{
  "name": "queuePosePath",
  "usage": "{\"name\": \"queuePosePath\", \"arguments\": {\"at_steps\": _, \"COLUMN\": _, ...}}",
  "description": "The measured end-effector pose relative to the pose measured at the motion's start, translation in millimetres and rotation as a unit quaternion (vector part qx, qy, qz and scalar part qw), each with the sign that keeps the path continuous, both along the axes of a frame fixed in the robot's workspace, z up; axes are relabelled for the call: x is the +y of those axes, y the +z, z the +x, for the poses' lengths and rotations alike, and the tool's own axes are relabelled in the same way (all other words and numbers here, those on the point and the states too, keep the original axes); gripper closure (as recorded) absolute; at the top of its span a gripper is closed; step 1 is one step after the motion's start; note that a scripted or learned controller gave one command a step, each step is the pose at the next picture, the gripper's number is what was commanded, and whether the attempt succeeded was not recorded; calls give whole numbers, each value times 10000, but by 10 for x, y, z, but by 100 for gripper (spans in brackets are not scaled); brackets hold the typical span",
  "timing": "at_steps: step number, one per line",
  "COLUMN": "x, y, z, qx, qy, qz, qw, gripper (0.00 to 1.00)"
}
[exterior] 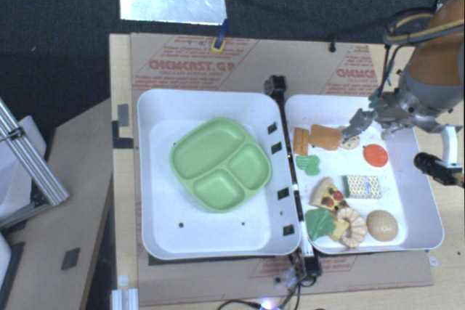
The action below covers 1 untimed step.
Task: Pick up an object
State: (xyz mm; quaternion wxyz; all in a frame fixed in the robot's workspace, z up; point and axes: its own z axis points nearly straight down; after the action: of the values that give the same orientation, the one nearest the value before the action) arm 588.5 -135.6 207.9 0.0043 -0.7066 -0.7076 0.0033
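Camera view, looking down at a slant: two shallow white bins sit side by side on the bench. Left bin [156, 178] holds a light green divided plate [220, 164] with three compartments, lying flat near the bin's middle. Right bin [421, 210] holds the toy food items. Arm [436, 58] enters from the right, orange band above the wrist, and reaches over the far part of the right bin. Gripper [352, 131] is low at the far left part of that bin, its tip just beside the right end of an orange-brown bread-like piece [324, 137]; whether the tool is spread or pressed together cannot be told at this angle, and no item is seen between its tips. A small pale round piece [351, 144] lies at the tip. Left of the bread-like piece stands an orange block [300, 141], with a green leafy piece [308, 165] just nearer. A red disc [375, 155] lies to the right. Nearer still: pizza slice [328, 194], patterned small box [362, 186], tan bun [382, 224], and a green and yellow cluster [336, 224] at the near left corner
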Motion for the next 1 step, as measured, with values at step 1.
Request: {"name": "queuePosePath", "arguments": {"at_steps": 1, "x": 0, "y": 67, "z": 27, "qx": -59, "qy": 10, "qz": -9, "qw": 10000, "gripper": 0}}
